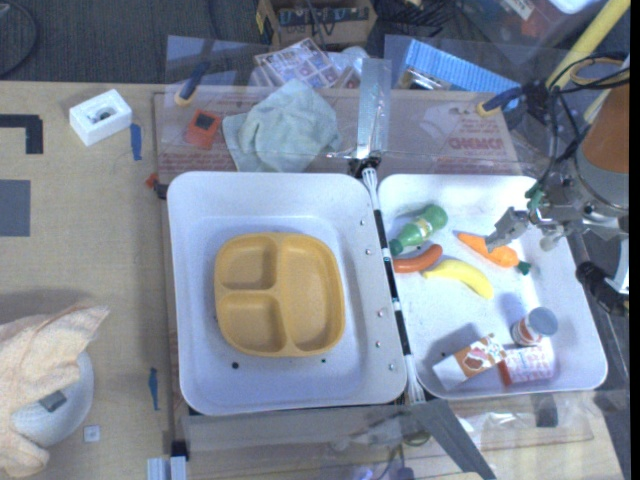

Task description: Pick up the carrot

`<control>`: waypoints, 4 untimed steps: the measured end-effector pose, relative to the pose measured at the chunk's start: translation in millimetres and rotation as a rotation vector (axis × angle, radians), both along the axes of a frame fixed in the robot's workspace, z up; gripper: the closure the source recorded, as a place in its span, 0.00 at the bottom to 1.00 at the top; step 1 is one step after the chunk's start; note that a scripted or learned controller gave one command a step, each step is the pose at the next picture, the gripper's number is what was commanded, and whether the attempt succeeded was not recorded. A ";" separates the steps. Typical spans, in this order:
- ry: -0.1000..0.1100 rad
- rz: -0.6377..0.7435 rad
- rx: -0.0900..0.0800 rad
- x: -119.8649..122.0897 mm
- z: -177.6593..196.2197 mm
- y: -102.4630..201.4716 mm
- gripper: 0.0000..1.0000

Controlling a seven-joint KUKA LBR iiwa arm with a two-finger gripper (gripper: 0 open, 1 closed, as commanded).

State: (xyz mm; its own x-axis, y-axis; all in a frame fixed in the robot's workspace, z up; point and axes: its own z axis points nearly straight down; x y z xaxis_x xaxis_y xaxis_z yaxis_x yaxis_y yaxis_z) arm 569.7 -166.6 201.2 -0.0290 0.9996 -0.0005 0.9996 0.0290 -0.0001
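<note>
Carrot, small orange plastic toy (pixel 487 247), lies in the right white bin (pixel 570 368), just above the yellow banana (pixel 462 274). Pincer (pixel 503 230) is right over its thick end; I cannot tell whether it grips. Lifting remains undone, I judge.

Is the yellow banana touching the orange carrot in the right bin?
Apart. The camera view shows white bin floor between the yellow banana and the orange carrot.

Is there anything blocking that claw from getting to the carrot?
Nothing visible does. The gripper is already right at the carrot in the right bin, over its thick end. The banana and the hot dog lie beside the carrot, not on it.
</note>
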 end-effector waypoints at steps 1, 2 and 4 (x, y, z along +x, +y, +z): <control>-0.030 0.054 -0.011 27.4 -90.5 3.1 0.00; -0.007 0.017 -0.003 51.8 -114.1 -17.9 0.00; -0.013 0.010 -0.001 10.5 -101.2 23.1 1.00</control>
